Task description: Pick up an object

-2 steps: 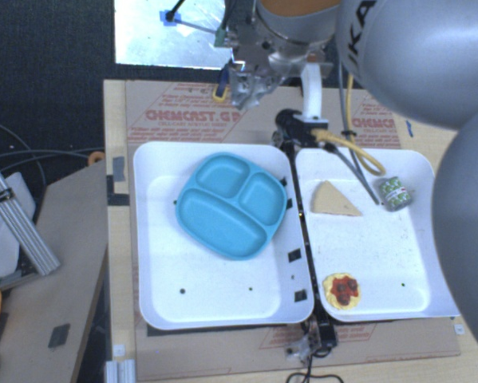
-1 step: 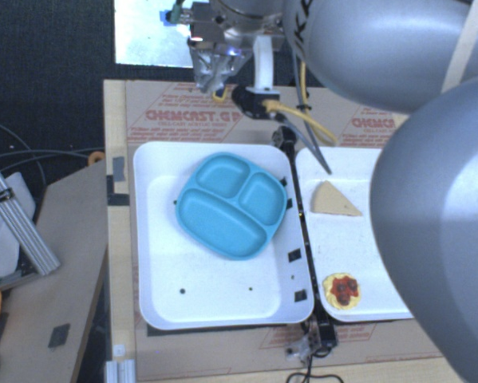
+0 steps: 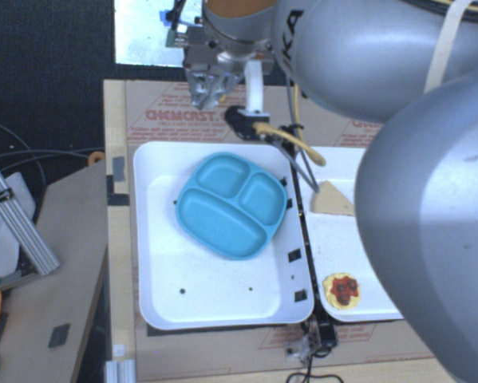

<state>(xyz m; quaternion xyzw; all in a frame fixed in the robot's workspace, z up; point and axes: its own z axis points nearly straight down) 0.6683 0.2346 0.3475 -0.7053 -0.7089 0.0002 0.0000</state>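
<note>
Board [image 3: 175, 116] reads CHEMCAST | blue plate [image 3: 232, 204] in left bin [image 3: 163, 294] | hand [image 3: 211, 98] over board, state unclear

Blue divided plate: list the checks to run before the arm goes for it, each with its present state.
1. Blue divided plate lies in the left bin, open side up, in full view: ok.
2. Gripper above the plate: not ok. It hangs past the bin's far rim, over the cardboard.
3. Gripper open for a grasp: cannot tell.
4. Plate apart from other things: ok. The tan wedge and the yellow-and-red round toy lie in the right bin.
5. Plate away from the bin walls: ok on the left and near sides; its right edge is close to the divider.
</note>
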